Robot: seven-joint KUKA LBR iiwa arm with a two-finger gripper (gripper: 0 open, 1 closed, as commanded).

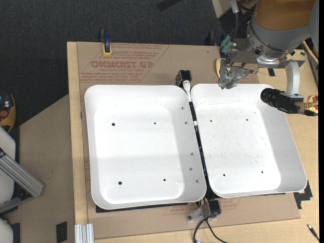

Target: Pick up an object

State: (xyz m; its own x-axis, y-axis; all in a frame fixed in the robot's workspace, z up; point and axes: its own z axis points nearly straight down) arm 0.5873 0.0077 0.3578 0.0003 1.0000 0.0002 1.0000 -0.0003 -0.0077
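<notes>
The left bin lies nearest, its near edge towards the front of the bench. A black clip sits at the far end of the seam between it and the right bin. My gripper hangs over the right bin's far-left corner. I cannot tell whether it is open or closed, nor where anything to pick up lies.
</notes>
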